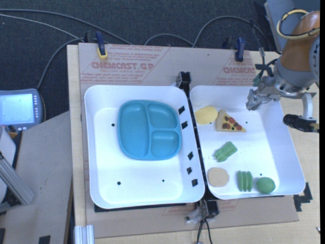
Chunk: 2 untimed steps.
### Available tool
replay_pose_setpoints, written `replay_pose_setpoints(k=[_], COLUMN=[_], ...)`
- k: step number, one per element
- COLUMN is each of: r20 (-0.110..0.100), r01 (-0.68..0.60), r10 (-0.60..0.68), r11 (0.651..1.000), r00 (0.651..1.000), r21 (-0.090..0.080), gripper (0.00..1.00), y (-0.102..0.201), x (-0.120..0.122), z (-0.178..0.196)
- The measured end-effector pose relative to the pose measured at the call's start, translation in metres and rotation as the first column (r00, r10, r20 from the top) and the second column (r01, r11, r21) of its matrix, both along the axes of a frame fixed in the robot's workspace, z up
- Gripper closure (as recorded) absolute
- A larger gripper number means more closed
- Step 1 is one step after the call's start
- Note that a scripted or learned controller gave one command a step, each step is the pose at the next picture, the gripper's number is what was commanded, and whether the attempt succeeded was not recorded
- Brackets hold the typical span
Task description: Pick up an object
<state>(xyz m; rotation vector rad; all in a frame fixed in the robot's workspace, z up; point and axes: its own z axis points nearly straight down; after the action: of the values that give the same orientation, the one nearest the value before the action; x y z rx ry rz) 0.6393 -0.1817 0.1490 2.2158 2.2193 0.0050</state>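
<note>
End effector (254, 101), grip state indeterminate, hovers above right bin (284, 151); pizza slice (229, 122) lies nearest, toward its lower left.

Even, bright overhead light, no hard shadows. The white bins (101, 136) are near blown out along their rims, with soft grey shading inside the left bin's near corners. The tray (150, 130) shows a faint sheen. The arm (297, 50) at the right edge is slightly blurred; the dark floor is grainy
</note>
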Motion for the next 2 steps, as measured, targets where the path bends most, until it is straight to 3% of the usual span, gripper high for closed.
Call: replay_pose_setpoints(k=[2], r20=[0.002], r01=[0.0], r10=[0.0], r11=[1.0], r00=[1.0], r21=[-0.001], gripper=[1.0], y=[0.008], x=[0.005], z=[0.104])
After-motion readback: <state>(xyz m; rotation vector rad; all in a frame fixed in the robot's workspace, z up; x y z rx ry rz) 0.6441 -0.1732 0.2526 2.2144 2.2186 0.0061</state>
